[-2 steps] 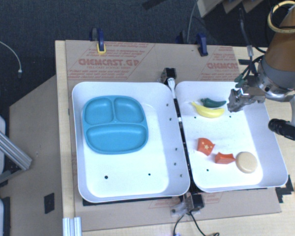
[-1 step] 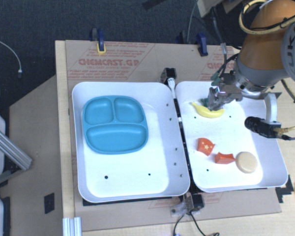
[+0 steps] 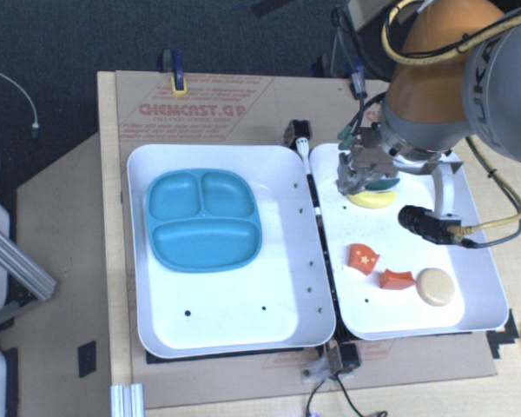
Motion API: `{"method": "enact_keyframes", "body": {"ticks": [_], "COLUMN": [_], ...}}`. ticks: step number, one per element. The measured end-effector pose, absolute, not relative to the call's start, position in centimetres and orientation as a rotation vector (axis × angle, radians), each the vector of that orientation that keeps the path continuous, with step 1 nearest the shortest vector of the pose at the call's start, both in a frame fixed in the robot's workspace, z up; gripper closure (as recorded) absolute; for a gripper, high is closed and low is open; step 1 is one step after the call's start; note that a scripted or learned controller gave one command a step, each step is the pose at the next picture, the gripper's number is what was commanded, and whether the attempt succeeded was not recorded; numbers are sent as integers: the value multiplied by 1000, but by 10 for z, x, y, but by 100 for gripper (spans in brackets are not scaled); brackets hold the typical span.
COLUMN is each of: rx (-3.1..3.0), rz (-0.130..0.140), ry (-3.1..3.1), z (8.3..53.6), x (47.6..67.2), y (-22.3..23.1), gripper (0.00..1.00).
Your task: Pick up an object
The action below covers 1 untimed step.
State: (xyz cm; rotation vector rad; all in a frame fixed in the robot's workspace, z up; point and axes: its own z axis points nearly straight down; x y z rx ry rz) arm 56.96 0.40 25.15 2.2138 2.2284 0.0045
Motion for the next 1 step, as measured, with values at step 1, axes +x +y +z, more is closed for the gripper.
{"method": "enact_keyframes", "body": {"ticks": [1], "rx": [2218], "rz": [-2], "ry": [2231], "z": [234], "x": [566], "y": [55], "gripper": [100]}}
